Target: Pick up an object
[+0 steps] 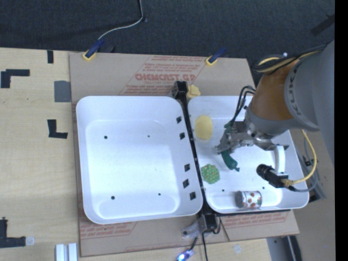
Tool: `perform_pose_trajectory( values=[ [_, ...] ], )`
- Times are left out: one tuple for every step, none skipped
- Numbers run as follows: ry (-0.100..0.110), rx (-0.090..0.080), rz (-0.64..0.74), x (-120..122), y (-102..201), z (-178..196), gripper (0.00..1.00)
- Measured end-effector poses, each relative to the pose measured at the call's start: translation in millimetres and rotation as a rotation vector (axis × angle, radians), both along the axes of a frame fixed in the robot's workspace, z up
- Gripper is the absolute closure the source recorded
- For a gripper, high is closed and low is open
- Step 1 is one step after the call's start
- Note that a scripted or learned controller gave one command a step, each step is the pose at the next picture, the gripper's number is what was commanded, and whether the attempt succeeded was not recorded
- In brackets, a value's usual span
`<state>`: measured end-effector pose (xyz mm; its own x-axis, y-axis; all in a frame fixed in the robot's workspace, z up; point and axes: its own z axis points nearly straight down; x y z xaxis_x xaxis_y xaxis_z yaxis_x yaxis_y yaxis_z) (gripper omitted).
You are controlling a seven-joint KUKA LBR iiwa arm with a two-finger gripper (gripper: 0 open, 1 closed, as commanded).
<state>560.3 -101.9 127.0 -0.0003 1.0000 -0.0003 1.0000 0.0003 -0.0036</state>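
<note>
The right bin (293, 203) holds a pale yellow rounded object (204, 126) near the divider. Also in it are a bumpy green ball (210, 173) and a small white can with red dots (248, 199) lying on its side by the front wall. A small teal object (230, 161) lies in the middle of the bin. My gripper (226, 145) is low over the bin floor, right above the teal object's upper end. It sits to the right of the yellow object. The arm's body hides whether it touches the teal object.
The left bin (87, 113) stands beside the right one, with black clips (188, 167) along the shared wall. The grey arm with its orange band (274, 94) covers the right bin's back right part. Cables (309, 165) hang at the bin's right wall.
</note>
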Motion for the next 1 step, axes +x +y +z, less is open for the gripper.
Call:
perform_pose_trajectory(
  values=[
    [-0.003,0.0,0.002,40.3,5.5,-45.1,1.0]
  ],
)
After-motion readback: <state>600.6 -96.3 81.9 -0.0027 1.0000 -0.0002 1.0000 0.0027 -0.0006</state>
